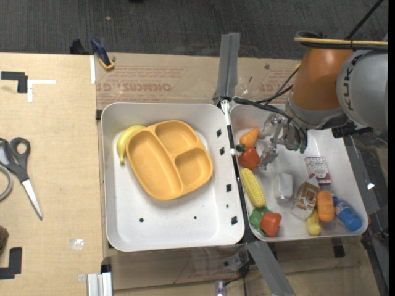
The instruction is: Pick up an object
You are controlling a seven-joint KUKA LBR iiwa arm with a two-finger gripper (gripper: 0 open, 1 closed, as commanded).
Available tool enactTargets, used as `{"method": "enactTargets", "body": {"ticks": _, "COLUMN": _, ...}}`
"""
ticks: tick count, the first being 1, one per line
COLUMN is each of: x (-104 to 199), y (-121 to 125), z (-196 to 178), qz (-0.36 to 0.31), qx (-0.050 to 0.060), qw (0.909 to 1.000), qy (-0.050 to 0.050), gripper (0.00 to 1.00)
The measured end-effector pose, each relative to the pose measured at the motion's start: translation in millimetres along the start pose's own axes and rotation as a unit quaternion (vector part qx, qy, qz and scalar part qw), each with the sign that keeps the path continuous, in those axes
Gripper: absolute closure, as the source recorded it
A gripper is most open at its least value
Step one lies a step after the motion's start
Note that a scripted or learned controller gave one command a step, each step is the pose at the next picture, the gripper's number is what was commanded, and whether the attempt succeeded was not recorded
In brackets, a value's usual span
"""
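Observation:
My gripper (pixel 270 154) hangs low in the upper left part of the right bin (pixel 357 184), just right of a red tomato-like toy (pixel 249 158) and an orange carrot (pixel 249 137). I see nothing held in it. Below lies a yellow corn cob (pixel 252 187). A red and green pepper (pixel 265 221) rests at the bin's front. A pale cup (pixel 283 185), a brown packet (pixel 305 200), an orange toy (pixel 325 206), a blue toy (pixel 349 218) and a white packet (pixel 316 168) lie to the right.
The left bin (pixel 123 227) holds an orange divided plate (pixel 170 159) with a banana (pixel 126 140) beside it. Scissors (pixel 21 174) lie on the bench at far left. The orange-banded arm (pixel 321 82) crosses above the right bin's back edge.

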State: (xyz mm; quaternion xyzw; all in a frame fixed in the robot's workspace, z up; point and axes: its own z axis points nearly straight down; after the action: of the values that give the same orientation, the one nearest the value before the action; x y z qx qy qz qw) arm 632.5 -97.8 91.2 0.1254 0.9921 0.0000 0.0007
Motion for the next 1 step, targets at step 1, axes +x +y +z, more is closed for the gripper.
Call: {"method": "enactTargets", "body": {"ticks": 1, "x": 13.9, "y": 1.8, "z": 0.4, "qz": 0.029, "qx": 0.0, "qw": 0.9996, "qy": 0.001, "gripper": 0.0}}
